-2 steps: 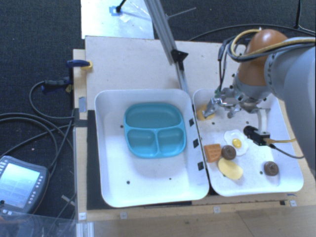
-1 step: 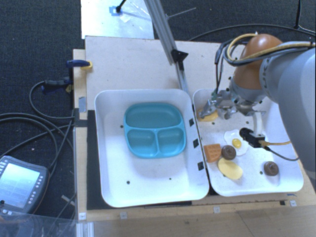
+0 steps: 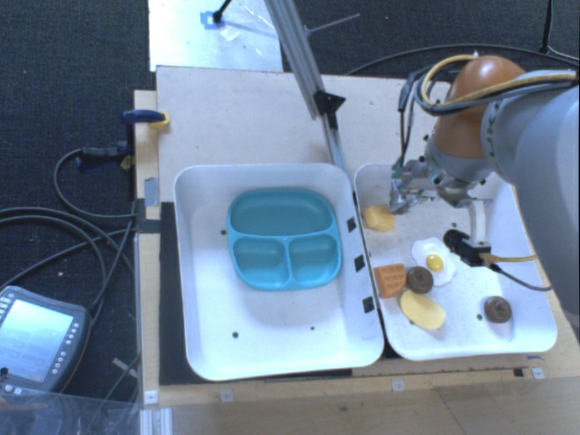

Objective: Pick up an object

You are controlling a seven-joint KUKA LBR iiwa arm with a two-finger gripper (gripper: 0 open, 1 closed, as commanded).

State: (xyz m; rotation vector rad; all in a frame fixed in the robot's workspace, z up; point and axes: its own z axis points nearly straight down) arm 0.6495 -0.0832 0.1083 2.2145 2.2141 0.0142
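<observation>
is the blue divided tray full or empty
Empty: all three compartments of the blue divided tray show bare blue bottoms. It lies flat in the left bin.

One fixed camera above looks slantwise down on both bins (image 3: pixel 195 270).

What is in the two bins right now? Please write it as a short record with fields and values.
left bin: holds a blue divided tray
right bin: holds the loose food items
near the gripper: a yellow piece, just below the gripper
middle: a fried egg, an orange block, a brown round piece
front: a yellow oval piece, a second brown round piece
arm: reaches in from the right, over the right bin
held object: none seen
</observation>
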